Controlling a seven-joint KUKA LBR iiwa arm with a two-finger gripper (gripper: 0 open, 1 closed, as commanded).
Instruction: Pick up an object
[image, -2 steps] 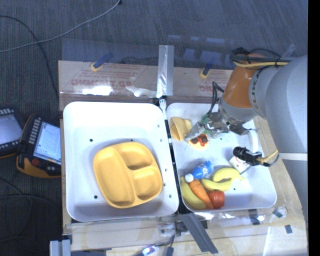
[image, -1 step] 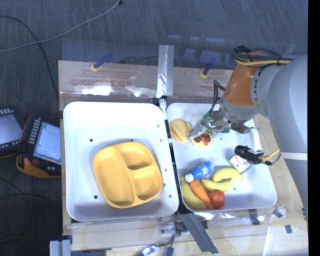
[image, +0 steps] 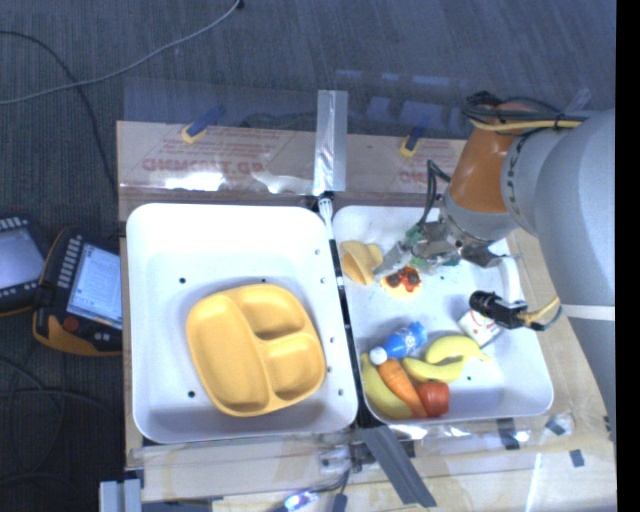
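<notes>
My gripper (image: 418, 254) hangs low over the back of the right bin (image: 520, 395). It sits just above and right of a small red and yellow toy (image: 403, 282). A pale yellow shell-shaped piece (image: 357, 262) lies to its left, near the bin's left wall. At the front of the bin a blue and white bottle (image: 400, 342), a banana (image: 450, 352), an orange carrot (image: 399, 379), a red piece (image: 435, 398) and a yellow fruit (image: 379, 391) lie packed together.
The left bin (image: 160, 250) holds a yellow divided plate (image: 257, 347). A metal strip (image: 331, 140) stands behind the wall shared by the bins. The grey arm (image: 570, 200) fills the right side above the bin.
</notes>
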